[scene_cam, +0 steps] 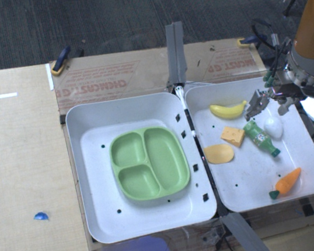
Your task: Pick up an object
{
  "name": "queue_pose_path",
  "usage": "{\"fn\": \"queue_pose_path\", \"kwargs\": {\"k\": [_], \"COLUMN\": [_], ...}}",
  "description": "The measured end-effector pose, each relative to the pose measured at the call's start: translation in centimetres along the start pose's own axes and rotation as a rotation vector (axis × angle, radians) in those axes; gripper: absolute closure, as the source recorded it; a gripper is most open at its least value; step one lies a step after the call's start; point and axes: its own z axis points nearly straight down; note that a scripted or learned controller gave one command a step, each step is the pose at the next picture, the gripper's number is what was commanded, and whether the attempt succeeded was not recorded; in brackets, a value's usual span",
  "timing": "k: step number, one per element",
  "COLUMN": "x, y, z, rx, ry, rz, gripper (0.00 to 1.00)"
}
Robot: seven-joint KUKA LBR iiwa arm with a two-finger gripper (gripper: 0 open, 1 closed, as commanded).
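right bin (308, 186) crowded, green tray (149, 163) fills left

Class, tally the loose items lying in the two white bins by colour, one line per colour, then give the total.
Green: 2, the divided plastic plate and the small bottle
Yellow: 1, the banana
Orange: 3, the cheese wedge, the flat oval piece, the carrot
White: 1, the egg-shaped object
Total: 7

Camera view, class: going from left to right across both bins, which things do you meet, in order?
Green divided plate → orange-yellow flat piece → cheese wedge → green bottle → carrot.
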Motion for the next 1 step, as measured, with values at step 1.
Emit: {"fn": "queue_pose_path", "kwargs": {"k": [1], "x": [-6.23], "y": [-1.93], "z": [9.31], "rx": [0.001], "ry": [0.001], "rz": [0.102], "gripper": [0.0]}}
